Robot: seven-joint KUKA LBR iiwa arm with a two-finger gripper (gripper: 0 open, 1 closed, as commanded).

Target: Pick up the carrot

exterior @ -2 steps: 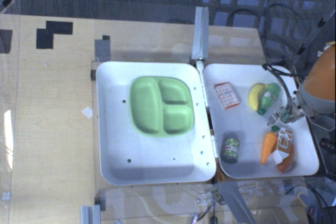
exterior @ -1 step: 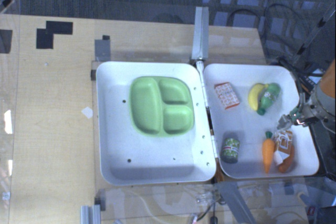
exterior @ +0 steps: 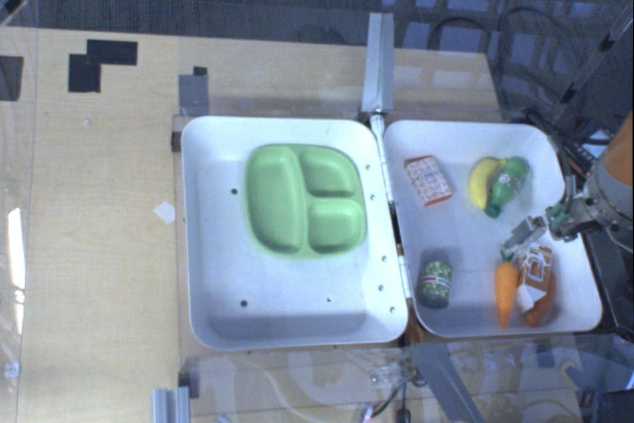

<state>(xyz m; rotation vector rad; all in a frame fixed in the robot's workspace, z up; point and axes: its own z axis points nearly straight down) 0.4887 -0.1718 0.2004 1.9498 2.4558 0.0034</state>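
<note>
Two white bins sit side by side on the wooden bench; the left bin [exterior: 208, 213] carries a green divided tray [exterior: 304, 198] near its middle, w/ bare floor all round it. The right bin [exterior: 466, 139] is more crowded; open floor runs down its middle and along the far edge. The carrot [exterior: 506, 291] lies near the front-right corner, orange, tapered, thin end toward the front rim; it's touching an orange-and-white packet [exterior: 536, 282] on its right side, so no gap there; bare floor on its left side. A dark round can [exterior: 435, 279] stands near the front-left corner, well apart from the carrot. Toward the far edge: a red-patterned card [exterior: 428, 180], then a banana [exterior: 482, 181] w/ a green bottle [exterior: 506, 184] against it. The gripper [exterior: 527, 233] comes in over the right rim, just above the packet's far end; fingers too blurred, can't tell if apart or together.
</note>
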